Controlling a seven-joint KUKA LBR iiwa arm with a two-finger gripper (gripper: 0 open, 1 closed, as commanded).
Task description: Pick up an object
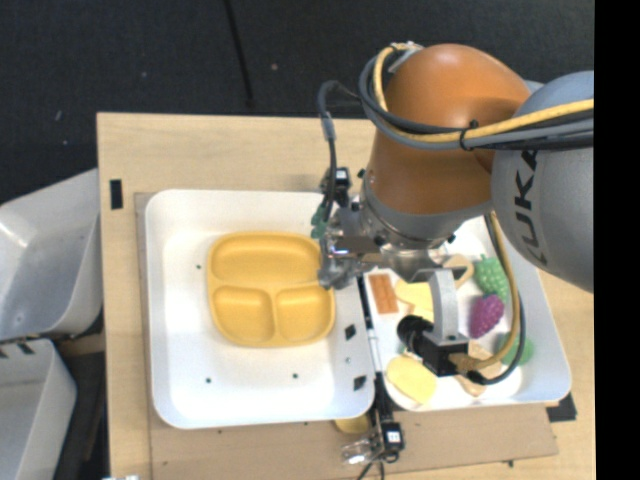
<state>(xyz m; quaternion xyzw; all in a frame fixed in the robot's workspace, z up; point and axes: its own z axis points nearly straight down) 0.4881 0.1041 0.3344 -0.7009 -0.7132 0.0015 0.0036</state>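
White bins are seated side by side on the bench [120,148]. A yellow tray [268,288] with three compartments is laid flat in the middle of the left bin [180,388], with its right edge near the shared wall between the bins. The gripper [338,263] is positioned at that right edge, over the shared wall. Whether it is released or clenched cannot be told, and nothing is seen grasped.

In the right bin [545,368], much of which is covered by the arm, an orange block [382,293] is located near the shared wall. A pale yellow disc [410,380] is located at the near left corner. Purple grapes [487,314] and green grapes [490,273] are placed just beside each other toward the right edge.
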